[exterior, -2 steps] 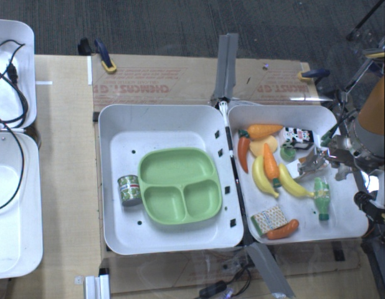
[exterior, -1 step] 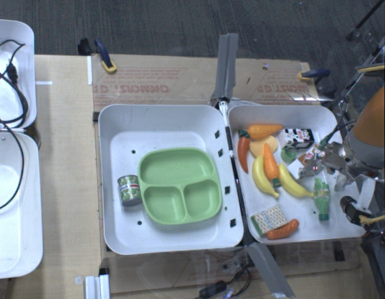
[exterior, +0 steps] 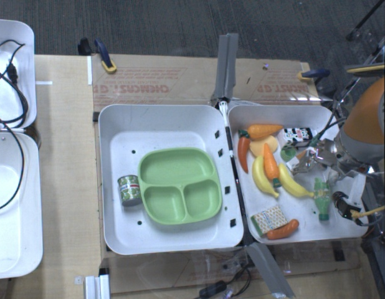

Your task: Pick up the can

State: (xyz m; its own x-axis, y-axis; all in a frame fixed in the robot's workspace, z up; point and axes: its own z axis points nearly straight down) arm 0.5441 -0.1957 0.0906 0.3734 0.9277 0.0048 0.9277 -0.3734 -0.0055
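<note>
The can (exterior: 128, 190) lies in the left bin (exterior: 111, 129), touching the green tray (exterior: 179, 184). The gripper (exterior: 312, 157) hovers over the right bin (exterior: 348, 226) near bananas (exterior: 276, 179); whether it is wide or narrow, I cannot tell.

From my remote station I see two bins (exterior: 111, 167) of smooth white plastic with a slight sheen, the left one holding a matt green plastic tray (exterior: 180, 184) and a can (exterior: 128, 190) with a dull metal top and green paper-like label. The bench (exterior: 61, 167) looks like pale, matt wood, with brown printed cardboard (exterior: 161, 83) behind. The fruit (exterior: 267, 170) appears smooth, glossy plastic.
</note>
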